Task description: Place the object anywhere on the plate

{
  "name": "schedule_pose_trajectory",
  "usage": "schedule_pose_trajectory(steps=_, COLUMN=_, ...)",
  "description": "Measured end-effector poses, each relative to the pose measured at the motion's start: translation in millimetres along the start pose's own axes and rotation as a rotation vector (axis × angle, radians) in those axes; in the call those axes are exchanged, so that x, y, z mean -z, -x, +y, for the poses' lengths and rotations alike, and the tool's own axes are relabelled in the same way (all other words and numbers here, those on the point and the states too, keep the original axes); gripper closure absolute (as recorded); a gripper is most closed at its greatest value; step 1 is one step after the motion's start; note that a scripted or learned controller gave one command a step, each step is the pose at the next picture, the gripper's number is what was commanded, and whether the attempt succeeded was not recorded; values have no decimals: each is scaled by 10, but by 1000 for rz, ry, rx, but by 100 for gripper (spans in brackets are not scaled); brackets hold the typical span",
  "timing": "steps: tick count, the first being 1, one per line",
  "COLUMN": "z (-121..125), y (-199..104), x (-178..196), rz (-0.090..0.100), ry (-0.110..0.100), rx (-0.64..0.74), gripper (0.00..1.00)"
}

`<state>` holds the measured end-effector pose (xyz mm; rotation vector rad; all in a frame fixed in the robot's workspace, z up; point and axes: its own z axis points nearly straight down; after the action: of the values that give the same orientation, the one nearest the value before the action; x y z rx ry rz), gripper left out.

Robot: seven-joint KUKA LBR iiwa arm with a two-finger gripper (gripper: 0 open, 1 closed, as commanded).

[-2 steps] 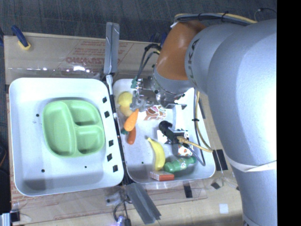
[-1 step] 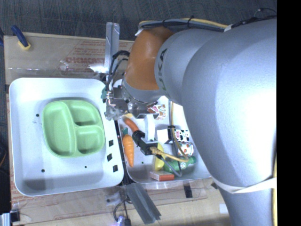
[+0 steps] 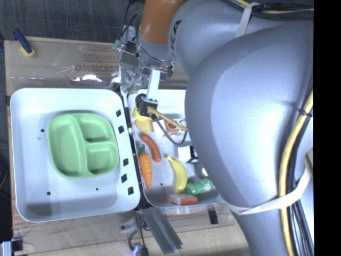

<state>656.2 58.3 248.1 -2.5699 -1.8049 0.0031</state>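
Looming largest and closest is the arm (image 3: 250, 116), grey and bulky, its orange band (image 3: 160, 12) high in the view. It tapers down to the gripper (image 3: 126, 85), which hangs over the far end of the rim where the two bins meet. Whether the gripper is clenched or released cannot be told from this angle, and nothing can be seen held in it. Left of the gripper and nearer the camera lies the left bin (image 3: 21, 143), with the green plate (image 3: 69, 143) flat in its middle; the plate is split into compartments. Just below the gripper, on its right side, starts the right bin (image 3: 160, 202), partly hidden by the arm. Closest to the gripper there is a yellow piece (image 3: 143, 124), too small to name, close against the bin's left wall. Farther from the gripper, towards the camera, come a sausage (image 3: 151, 146) and then a carrot (image 3: 146, 169), the carrot lying along the left wall. Right of the carrot lies a banana (image 3: 178, 174), with a green item (image 3: 200, 186) beside it at the arm's edge and a red block (image 3: 183, 199) at the near wall. Which of these is the object to be placed cannot be told; all of them lie in the right bin, apart from the plate. Far left of the gripper, a blue clip (image 3: 23, 41) sits on the bench (image 3: 53, 57).
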Motion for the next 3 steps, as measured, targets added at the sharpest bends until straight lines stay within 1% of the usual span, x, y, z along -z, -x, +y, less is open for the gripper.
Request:
schedule_pose_trajectory(steps=1, z=-551, y=489, x=33, rz=-1, ry=-5, rx=-187, gripper=100)
schedule_pose_trajectory(steps=2, z=-1425, y=14, x=368, rz=-1, ry=-4, rx=-284, gripper=100)
schedule_pose_trajectory(steps=3, z=-1945, y=-595, x=-44, rz=-4, ry=-3, rx=-224, gripper=100)
